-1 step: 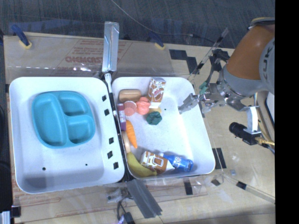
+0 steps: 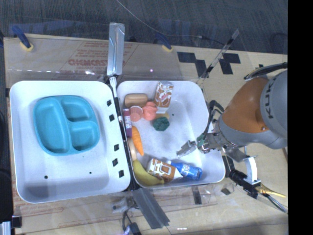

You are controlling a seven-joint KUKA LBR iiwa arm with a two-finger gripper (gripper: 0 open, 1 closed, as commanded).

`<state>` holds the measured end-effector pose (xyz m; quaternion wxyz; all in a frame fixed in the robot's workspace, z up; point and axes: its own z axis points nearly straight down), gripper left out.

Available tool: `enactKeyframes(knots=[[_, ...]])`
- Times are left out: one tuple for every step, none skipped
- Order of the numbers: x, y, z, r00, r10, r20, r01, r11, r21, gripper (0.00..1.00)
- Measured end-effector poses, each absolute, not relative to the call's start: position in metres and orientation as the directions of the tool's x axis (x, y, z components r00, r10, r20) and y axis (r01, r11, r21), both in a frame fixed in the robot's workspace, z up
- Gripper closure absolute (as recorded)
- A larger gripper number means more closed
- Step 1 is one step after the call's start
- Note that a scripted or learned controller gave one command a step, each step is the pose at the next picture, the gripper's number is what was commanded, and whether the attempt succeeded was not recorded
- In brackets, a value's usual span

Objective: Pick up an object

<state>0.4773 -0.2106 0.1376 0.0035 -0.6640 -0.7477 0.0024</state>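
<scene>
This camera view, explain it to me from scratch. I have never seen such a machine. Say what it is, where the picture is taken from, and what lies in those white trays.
The picture comes from one fixed camera above a bench, looking down at a slant. The grey and orange shape at the right is a robot arm; its gripper, a two-finger claw, hangs over the right bin with nothing visibly between its fingers. The left bin holds a blue divided plate. The right bin holds toy groceries: a bread roll, a small carton, a carrot, a banana, a blue bottle, a dark green piece and a few more. The arm's job is to pick one up.
</scene>
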Motion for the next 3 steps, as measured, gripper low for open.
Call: enactKeyframes(knots=[[0.477,-0.211,0.177,-0.176,0.984,0.0,0.984,0.176,0.001,0.0],[0.477,-0.157,0.092,0.216,0.976,0.001,0.976,-0.216,-0.002,0.0],[0.546,-0.153,0.11,0.023,1.0,0.002,1.0,-0.023,-0.001,0.0]])
